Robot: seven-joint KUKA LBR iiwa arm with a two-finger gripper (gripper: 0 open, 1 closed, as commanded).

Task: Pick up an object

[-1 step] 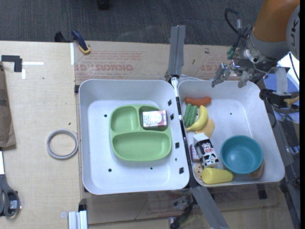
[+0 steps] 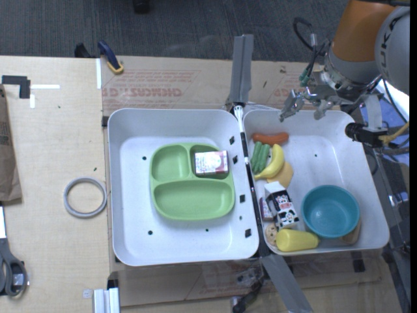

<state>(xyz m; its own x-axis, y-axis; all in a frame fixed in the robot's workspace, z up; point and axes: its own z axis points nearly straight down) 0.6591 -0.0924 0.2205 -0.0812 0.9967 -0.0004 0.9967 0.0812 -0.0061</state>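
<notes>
Objects for picking lie in two white bins. The right bin holds a yellow banana touching a bunch of green pods, with an orange-red sausage-shaped item just behind them near the back wall. Toward the front stands a small carton with a black-and-white cow pattern; its printed faces are too small to read. A smooth yellow lemon-shaped object lies at the front edge, partly covering a round cookie-like disc. A glossy teal bowl sits upright beside them and hides most of a tan item under its far rim.

The left bin carries a green sectioned plastic tray; a small pink-and-white box rests in its upper right compartment.

The tool hovers over the back rim of the right bin, apart from every object, its two thin metal fingers spread apart with nothing between them. The grey arm with its orange band enters from the upper right and is cut off by the frame edge; cables loop beside the wrist.

On the pale table lie a grey ring, a brown paper bag cut off at the left edge, and scissors partly out of view.
</notes>
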